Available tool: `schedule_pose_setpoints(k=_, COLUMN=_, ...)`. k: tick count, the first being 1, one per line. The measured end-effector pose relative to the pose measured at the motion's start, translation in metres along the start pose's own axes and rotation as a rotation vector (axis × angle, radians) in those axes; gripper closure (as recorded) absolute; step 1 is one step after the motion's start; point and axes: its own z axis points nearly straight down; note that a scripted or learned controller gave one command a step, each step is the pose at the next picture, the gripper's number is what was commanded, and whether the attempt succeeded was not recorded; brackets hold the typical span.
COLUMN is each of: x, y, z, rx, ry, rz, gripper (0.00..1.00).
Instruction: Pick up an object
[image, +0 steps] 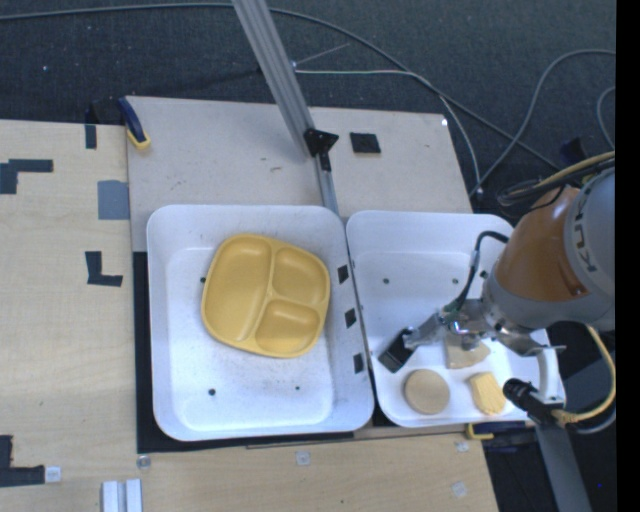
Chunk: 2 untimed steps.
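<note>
In the right bin (420, 245), a round tan piece (427, 391) lies near the front wall, with a small yellow piece (488, 393) just to its right. A pale beige piece (465, 353) sits right behind them, partly under the gripper (452, 328). The gripper hangs low over the bin's front right part, directly above that beige piece. A grey bar with a black tip (396, 351) reaches out from it to the left. The arm's orange band (535, 255) hides the bin's right wall. In the left bin (180, 300) rests a yellow divided plate (267, 294).
A metal pole (285, 80) slants down from the top to the gap between the two bins. Cables (540, 100) trail over the dark floor at the upper right. A blue-and-yellow tool (133, 124) lies at the board's far left corner.
</note>
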Motion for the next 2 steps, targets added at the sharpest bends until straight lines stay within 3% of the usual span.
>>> schedule_pose_setpoints(k=1, x=0.002, y=0.003, z=-0.011, rx=-0.004, ry=0.002, rz=-0.003, gripper=1.00)
schedule_pose_setpoints(k=2, x=0.002, y=0.006, z=-0.051, rx=0.010, ry=-0.001, rz=0.001, gripper=1.00)
